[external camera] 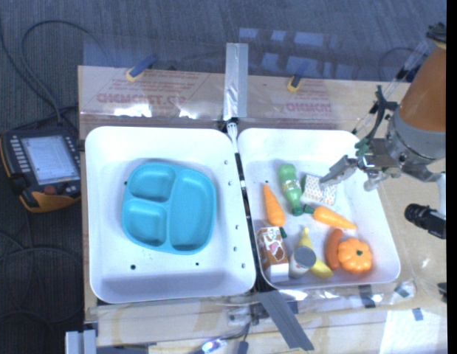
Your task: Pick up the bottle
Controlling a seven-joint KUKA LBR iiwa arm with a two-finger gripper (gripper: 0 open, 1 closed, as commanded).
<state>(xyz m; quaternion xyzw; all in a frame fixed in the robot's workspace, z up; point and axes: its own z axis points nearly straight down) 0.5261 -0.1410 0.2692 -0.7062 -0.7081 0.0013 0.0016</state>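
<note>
Near edge, R bin [390, 231]: toy food packed along the front wall. Small carton [272, 248] w/ red-brown label at front left, grey-capped cylinder [303, 258] just beside it, banana [311, 251] partly under/behind that cylinder, pumpkin [354, 256] at front right touching an orange-red piece [333, 245] on its left.

Mid bin: two carrots, one [273, 205] lying close to the divider, the other [333, 217] angled toward the right wall. Bottle [290, 186] = green, lying on its side between the left carrot and a white patterned packet [317, 191]; cap end points to the far wall. Touching or nearly touching the packet; can't tell which.

Gripper [339, 171] over the far right part of the R bin, above the packet's far corner, near the bottle but apart from it. One grey finger visible, slanted down-left; spread of the fingers can't be made out at this res. Nothing seen between them. Arm [424, 116] enters from right, orange band at top.

L bin [102, 220]: blue 3-compartment tray [169, 206] centred.

Far side: cardboard panel [169, 94] behind both bins, pendant [40, 161] on floor at left.
</note>
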